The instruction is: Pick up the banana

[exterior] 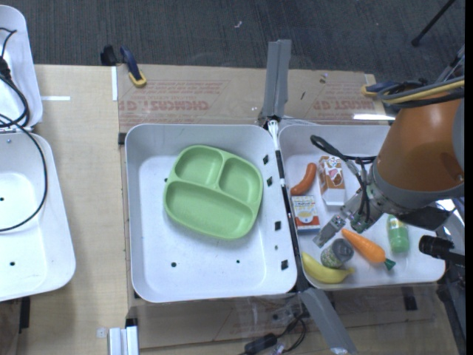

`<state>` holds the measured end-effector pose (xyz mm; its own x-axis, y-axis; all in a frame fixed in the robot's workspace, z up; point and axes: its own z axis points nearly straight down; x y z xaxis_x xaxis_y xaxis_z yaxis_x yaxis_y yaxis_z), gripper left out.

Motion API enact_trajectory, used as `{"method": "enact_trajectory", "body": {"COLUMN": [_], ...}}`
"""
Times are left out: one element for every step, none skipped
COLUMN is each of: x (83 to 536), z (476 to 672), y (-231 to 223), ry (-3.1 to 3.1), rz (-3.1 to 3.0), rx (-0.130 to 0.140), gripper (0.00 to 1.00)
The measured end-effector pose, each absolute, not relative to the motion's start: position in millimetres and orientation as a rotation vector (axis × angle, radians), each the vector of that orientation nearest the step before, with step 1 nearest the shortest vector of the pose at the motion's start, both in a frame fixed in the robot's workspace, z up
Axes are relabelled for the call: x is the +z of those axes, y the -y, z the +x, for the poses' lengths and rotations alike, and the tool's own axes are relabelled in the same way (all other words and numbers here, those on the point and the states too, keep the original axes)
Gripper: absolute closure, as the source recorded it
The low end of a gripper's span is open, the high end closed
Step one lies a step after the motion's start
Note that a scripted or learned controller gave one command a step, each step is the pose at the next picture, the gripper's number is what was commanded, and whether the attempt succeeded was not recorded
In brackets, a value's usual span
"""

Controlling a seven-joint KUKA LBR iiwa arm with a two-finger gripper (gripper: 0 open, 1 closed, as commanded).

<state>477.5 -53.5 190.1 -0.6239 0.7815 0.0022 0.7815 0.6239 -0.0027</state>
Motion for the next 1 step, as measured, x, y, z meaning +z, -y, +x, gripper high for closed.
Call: {"method": "enact_trajectory", "body": {"x": [190.2], "z": [477.7], "y": [-37.9], "ry": [3.036], "rz": [-0.8], "rx": [0.002], "gripper": [0.0]}}
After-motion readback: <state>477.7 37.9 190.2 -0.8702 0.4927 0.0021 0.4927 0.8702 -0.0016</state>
